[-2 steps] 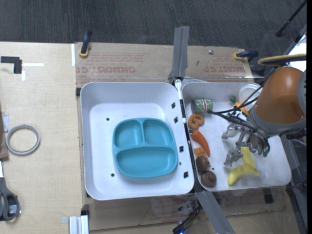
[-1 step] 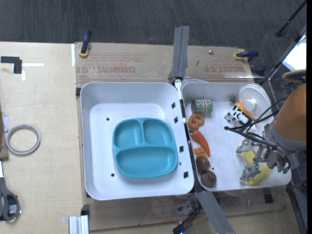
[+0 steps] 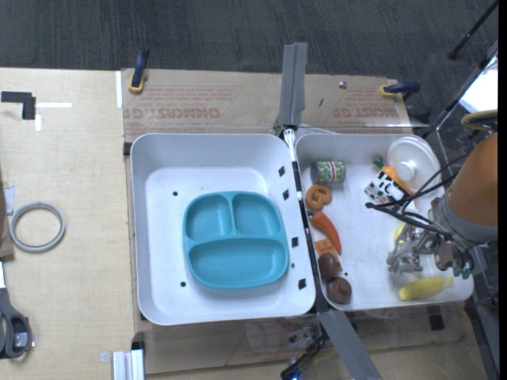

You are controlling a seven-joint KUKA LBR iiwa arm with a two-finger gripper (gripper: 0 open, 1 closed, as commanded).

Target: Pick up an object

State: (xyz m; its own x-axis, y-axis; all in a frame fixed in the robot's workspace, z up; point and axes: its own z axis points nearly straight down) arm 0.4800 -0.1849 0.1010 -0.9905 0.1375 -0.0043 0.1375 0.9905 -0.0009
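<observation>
The right bin (image 3: 352, 138) holds several toy foods. A green can (image 3: 330, 171), a brown donut (image 3: 318, 196), an orange carrot (image 3: 326, 229) and two dark brown pieces (image 3: 333, 278) lie along its left wall. A white bowl (image 3: 409, 161) and a black-and-white cow toy (image 3: 383, 187) sit at the back right. A yellow banana (image 3: 425, 289) lies at the front right corner. My gripper (image 3: 405, 258) hangs low over the bin's right side, just above and left of the banana. A small yellow piece (image 3: 398, 232) shows behind it. Nothing is visibly held.
The left bin (image 3: 158, 180) carries a blue divided plate (image 3: 235, 240). On the bench to the left lie a grey tape roll (image 3: 36, 226) and scissors (image 3: 14, 331). Cables run from the arm across the right bin's back right. A grey divider bar (image 3: 293, 85) stands between the bins.
</observation>
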